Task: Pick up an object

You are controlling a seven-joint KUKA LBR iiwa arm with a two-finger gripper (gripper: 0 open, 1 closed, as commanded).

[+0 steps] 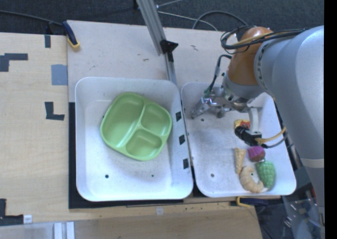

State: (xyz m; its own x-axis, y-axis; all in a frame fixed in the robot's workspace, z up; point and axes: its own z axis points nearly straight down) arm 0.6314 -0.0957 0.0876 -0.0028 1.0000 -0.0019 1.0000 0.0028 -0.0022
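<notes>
Overhead, slanted view of a pale wooden surface (121, 59) carrying two shallow white bins side by side. The left bin (84, 143) holds a light green divided plate (137, 126) with three compartments, lying slightly tilted near the bin's middle.

The right bin (210, 180) holds three small things clustered in its near right corner. They are a tan curved piece (249, 178), a small magenta piece (256, 153) just above it, and a green ribbed piece (266, 173) just beside the tan one, toward the bin's right wall. The three sit close together, touching or nearly so.

A large grey robot arm (297, 85) with an orange band (247, 61) reaches in from the right. Its end effector (201, 108) is low over the far left part of the right bin, above bare bin floor and near the wall shared with the left bin. It is well apart from the three small things. Whether it is spread or pressed together cannot be told from this angle.

A grey metal pole (147, 9) slants down from the top edge toward the gap between the bins. A blue and yellow clamp (71, 35) sits at the surface's far left corner.
</notes>
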